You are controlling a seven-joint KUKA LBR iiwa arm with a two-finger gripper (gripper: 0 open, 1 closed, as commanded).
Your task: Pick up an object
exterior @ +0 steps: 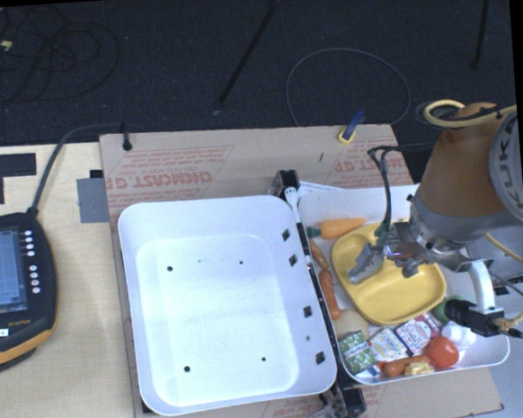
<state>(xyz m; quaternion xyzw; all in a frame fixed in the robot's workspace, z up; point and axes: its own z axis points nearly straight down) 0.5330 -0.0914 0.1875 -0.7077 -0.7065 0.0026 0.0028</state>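
Observation:
My gripper (pixel 389 266) hangs over the right bin (pixel 495 353), right above a yellow bowl (pixel 390 294). Its two fingers stand spread, one finger (pixel 366 264) toward the bowl's left rim and the other over the bowl's middle; nothing shows between them. An orange carrot (pixel 342 228) lies just behind the bowl. A second carrot (pixel 327 284) lies along the bin's left wall. In front of the bowl sit several small food packets (pixel 400 339), a green packet (pixel 357 351) and a red tomato (pixel 442 352). The arm hides the bin's right part.
The left bin (pixel 144 258) stands beside the right one, sharing a black clamp strip (pixel 309 281). A teach pendant (pixel 10 282) lies at the far left of the bench. Cables run behind the bins and around the wrist.

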